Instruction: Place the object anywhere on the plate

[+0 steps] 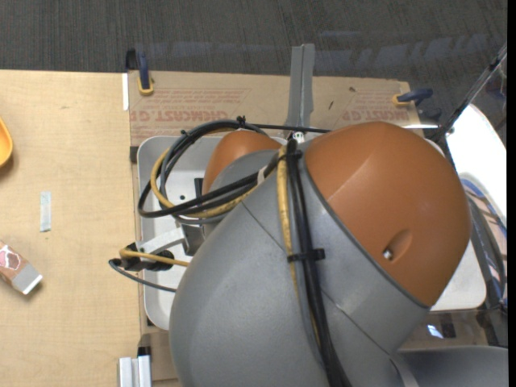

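Observation:
My grey arm (266,297) with its orange band (379,200) reaches in from the right and covers most of both bins. The wrist, with a second orange part (238,156), points down into the left white bin (153,216). Below the wrist, the dark body of the gripper (191,239) hangs over the bin's floor, largely hidden by the arm and looped cables (173,184). What lies under the arm inside the bin is hidden.
A strip of the right bin (476,135) shows by the arm's right side. On the wooden bench to the left lie a small grey strip (45,212), a wrapped packet (18,268) and an orange object (4,145). Clamps (143,77) hold the cardboard at the back.

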Controlling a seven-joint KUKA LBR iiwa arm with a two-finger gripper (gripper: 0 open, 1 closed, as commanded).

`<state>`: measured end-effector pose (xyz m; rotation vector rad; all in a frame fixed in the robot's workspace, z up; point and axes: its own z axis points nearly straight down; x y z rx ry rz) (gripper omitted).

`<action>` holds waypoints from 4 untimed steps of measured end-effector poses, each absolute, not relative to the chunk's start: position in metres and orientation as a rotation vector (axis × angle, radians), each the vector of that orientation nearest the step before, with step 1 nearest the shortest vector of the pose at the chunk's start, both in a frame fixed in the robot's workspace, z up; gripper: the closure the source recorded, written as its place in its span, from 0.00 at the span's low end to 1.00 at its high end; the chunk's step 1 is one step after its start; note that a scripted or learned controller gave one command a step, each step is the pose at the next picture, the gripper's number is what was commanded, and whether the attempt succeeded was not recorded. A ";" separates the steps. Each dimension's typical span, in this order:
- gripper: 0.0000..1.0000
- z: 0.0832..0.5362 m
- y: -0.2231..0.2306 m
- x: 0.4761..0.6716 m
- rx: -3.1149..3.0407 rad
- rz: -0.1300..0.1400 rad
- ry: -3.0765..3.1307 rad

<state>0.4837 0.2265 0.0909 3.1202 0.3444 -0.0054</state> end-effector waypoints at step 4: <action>1.00 0.091 0.226 0.579 3.124 -0.004 0.310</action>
